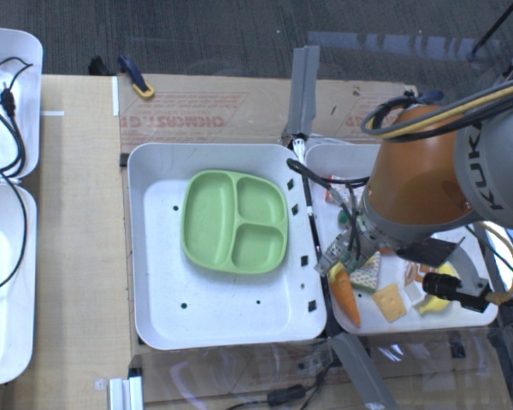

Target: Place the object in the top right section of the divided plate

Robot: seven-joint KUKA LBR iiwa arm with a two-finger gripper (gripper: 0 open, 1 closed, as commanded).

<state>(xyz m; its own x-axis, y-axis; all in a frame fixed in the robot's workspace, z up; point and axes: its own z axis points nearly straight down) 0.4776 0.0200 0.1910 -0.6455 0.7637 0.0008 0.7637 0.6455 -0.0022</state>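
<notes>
Pale green three-section plastic plate (235,222) sits in left white bin (154,314), well left of arm.

Claw (346,250) low over right white bin (346,156), near its left wall; grip state: cannot tell.

Likely target, orange carrot-shaped toy (344,294), lies just below claw, long axis near vertical in view.

Yellow cheese-like wedge (390,301) crowds close beside carrot; little room.

Right bin (342,154) largely behind arm (419,178)
</notes>
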